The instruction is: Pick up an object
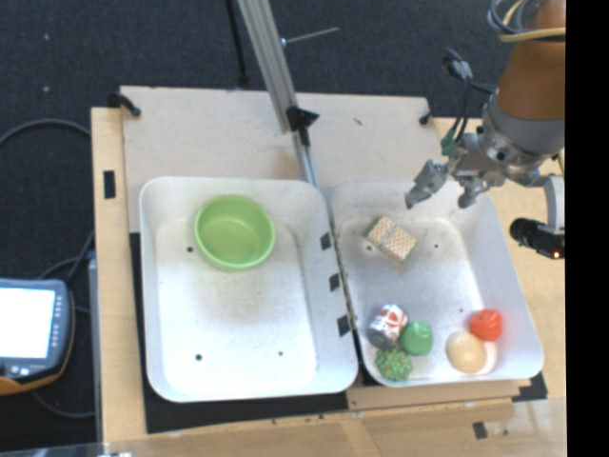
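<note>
From the overhead camera we have the grey arm coming in from the right, orange band above the wrist, and its gripper hangs over the far edge of the right bin, toward that bin's far right corner. The two fingers are spread apart with bare bin floor showing between them, nothing in their grasp. Down in the right bin, a waffle-patterned tan block lies near the far edge, tilted at a diagonal, just in front of the gripper and apart from it. Along the near edge of this bin sits a cluster: a small red-and-white can on its side, a green round object touching it, and a green leafy piece like broccoli right at the near left corner. Toward the near right corner, a pale cream round object sits with a red-orange object just behind it, the two touching. Over in the left bin, a lime green bowl stands upright near the far edge. A metal pole rises slantwise from between the bins at the far side.
</note>
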You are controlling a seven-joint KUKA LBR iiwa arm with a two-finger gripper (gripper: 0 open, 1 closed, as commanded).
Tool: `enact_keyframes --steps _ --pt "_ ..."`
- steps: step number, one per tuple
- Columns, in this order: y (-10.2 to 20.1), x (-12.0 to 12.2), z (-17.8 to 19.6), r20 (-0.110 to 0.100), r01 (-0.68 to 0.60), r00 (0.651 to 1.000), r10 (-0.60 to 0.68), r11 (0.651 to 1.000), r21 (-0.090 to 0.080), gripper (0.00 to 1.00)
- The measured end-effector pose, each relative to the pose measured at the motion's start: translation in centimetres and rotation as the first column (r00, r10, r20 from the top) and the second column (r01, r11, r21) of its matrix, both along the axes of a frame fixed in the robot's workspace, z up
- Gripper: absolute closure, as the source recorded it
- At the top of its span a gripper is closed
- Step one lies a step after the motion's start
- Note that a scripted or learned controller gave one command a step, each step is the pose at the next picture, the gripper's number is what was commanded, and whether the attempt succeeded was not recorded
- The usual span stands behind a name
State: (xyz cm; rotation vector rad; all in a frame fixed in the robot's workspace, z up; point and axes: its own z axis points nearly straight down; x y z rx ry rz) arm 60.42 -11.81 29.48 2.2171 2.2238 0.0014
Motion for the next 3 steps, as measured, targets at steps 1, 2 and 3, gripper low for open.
enact_keyframes --steps 1,2,3 --pt "0.0 0.0 0.0 0.0 0.001 1.0 -0.001 1.0 0.0 0.0" --pt "0.1 0.0 -6.3 -0.007 0.004 1.0 -0.004 1.0 -0.001 0.0" --pt "-0.1 -0.5 -10.7 -0.005 0.004 1.0 -0.004 1.0 -0.002 0.0"
